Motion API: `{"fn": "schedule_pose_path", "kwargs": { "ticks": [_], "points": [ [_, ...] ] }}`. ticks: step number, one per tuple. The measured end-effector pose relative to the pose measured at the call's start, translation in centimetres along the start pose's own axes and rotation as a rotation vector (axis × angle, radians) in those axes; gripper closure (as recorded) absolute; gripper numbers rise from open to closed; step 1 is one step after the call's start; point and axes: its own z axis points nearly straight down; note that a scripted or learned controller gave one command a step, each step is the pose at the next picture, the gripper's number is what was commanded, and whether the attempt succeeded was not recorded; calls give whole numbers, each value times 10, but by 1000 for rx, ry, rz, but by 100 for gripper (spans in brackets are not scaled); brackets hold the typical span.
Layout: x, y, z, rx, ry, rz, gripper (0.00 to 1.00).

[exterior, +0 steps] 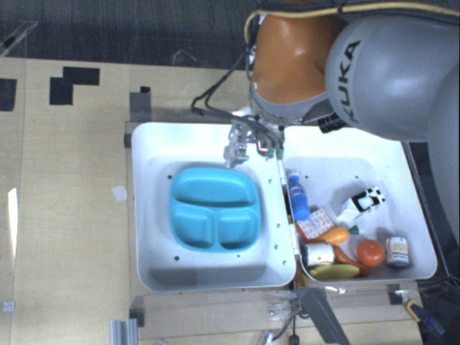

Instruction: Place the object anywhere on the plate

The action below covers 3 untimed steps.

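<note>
A light blue plate [214, 208] with three compartments lies in the middle of the left bin [147, 192], and nothing rests on it. My gripper [248, 146] hangs under the orange-banded wrist, above the back edge of the left bin near the divider between the bins. It is just beyond the plate's far right corner. The view is too small and cluttered there to tell whether anything is held. The loose objects lie in the right bin [402, 171].
In the right bin a blue bottle [297, 198] lies against the divider. Nearby are a black-and-white cow-patterned item [365, 200], a printed card box [315, 225], an orange piece [334, 234], a red tomato [370, 251], a small can [397, 250] and a yellow banana [334, 270].
</note>
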Motion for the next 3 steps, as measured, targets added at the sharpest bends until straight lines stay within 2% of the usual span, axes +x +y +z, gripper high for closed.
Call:
{"fn": "schedule_pose_path", "kwargs": {
  "ticks": [1,2,3],
  "points": [
    [-28,-39,1,0,-4,73,100],
    [44,3,42,0,0,-52,100],
    [75,-66,20,1,-1,-120,100]
  ]
}}
